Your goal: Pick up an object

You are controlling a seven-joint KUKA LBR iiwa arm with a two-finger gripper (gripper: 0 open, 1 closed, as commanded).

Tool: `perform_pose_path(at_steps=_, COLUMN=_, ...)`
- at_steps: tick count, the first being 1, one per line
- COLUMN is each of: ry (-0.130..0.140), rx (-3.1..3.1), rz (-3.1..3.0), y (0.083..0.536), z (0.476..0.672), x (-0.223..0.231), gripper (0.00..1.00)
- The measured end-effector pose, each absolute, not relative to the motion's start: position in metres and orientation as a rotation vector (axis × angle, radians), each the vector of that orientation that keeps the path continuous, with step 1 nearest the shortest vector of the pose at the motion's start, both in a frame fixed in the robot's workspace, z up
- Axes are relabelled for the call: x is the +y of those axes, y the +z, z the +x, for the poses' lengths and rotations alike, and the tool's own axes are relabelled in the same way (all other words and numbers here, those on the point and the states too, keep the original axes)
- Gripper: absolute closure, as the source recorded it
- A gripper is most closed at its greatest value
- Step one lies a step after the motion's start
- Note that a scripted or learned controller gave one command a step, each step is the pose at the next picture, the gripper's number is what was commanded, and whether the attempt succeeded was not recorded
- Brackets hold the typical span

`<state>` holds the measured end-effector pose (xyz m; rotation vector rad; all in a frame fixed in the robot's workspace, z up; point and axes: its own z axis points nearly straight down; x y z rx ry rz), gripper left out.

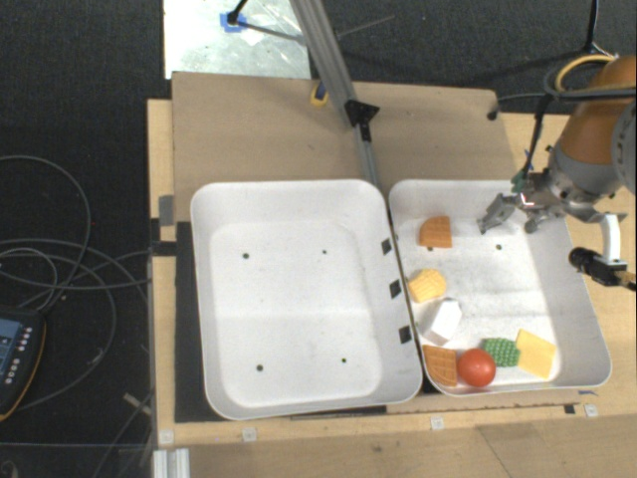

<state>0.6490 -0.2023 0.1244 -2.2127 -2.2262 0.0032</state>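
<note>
Camera view, looking down at a slant on my bench: two shallow white bins sit side by side, the left bin (289,297) bare inside and the right bin (557,287) carrying all the objects. My arm (597,132) enters from the right, and its gripper (518,212) hangs over the upper part of the right bin with its two fingers spread wide and nothing between them. Just to its left lies a tan bread-like piece (435,232). Lower along the bin's left wall I see a yellow corn piece (427,286), then a white block (442,319) just beside it. Near the front edge an orange waffle-like piece (440,364) touches a red tomato (477,367), with a green knobbly piece (502,351) and a yellow cheese wedge (535,354) to the right.
</note>
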Motion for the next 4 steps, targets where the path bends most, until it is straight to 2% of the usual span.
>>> perform_pose_path(at_steps=1, ry=0.001, rx=-2.230, rz=-2.213, y=0.090, z=0.649, x=-0.202, gripper=0.00)
perform_pose_path(at_steps=2, ry=-0.003, rx=-2.237, rz=-2.213, y=0.103, z=0.651, x=-0.202, gripper=1.00)
perform_pose_path(at_steps=3, ry=-0.005, rx=-2.233, rz=-2.219, y=0.148, z=0.653, x=-0.201, gripper=1.00)
perform_pose_path(at_steps=4, ry=-0.007, rx=-2.235, rz=-2.220, y=0.211, z=0.650, x=-0.197, gripper=1.00)
